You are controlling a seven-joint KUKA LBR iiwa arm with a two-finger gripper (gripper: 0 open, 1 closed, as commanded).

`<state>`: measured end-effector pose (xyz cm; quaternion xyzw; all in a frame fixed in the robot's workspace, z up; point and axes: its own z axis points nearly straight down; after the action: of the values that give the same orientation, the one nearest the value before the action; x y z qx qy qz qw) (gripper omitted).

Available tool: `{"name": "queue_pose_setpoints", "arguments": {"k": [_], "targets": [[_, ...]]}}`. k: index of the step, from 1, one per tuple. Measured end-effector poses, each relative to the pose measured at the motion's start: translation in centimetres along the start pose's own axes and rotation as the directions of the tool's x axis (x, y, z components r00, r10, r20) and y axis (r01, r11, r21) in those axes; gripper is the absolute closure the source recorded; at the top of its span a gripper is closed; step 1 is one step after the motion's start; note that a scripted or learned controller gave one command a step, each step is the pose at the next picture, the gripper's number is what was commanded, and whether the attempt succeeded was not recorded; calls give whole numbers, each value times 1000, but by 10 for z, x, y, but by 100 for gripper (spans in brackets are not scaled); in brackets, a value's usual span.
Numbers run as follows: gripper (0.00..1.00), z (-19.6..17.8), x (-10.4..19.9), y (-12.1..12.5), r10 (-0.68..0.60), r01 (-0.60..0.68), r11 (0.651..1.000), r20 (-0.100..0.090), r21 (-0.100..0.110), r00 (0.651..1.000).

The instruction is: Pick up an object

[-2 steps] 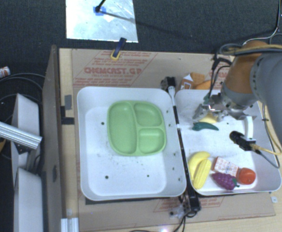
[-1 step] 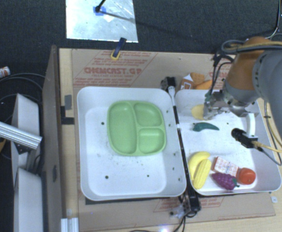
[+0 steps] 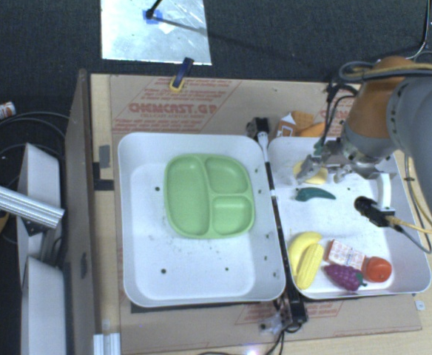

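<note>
Clearly, the gripper [image 3: 321, 163] is low in the right bin [image 3: 416, 272], at its far left corner, right over a yellow banana-like toy [image 3: 310, 173] and touching or almost touching it; whether it is spread or pinching the toy, I cannot tell. Just in front of it lies a dark green pepper [image 3: 316, 194]. Near the front edge are a yellow corn cob [image 3: 305, 255], a white and red packet [image 3: 345, 254], purple grapes [image 3: 343, 276] and a red tomato [image 3: 377, 269]. 1 green divided plate [image 3: 208, 196] lies in the left bin [image 3: 146, 272].
</note>
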<state>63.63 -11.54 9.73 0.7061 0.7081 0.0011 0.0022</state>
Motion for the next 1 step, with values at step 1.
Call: {"name": "queue_pose_setpoints", "arguments": {"k": [1], "targets": [[0, 12, 27, 16, -4, 4, 1000, -1, 0, 1000]]}}
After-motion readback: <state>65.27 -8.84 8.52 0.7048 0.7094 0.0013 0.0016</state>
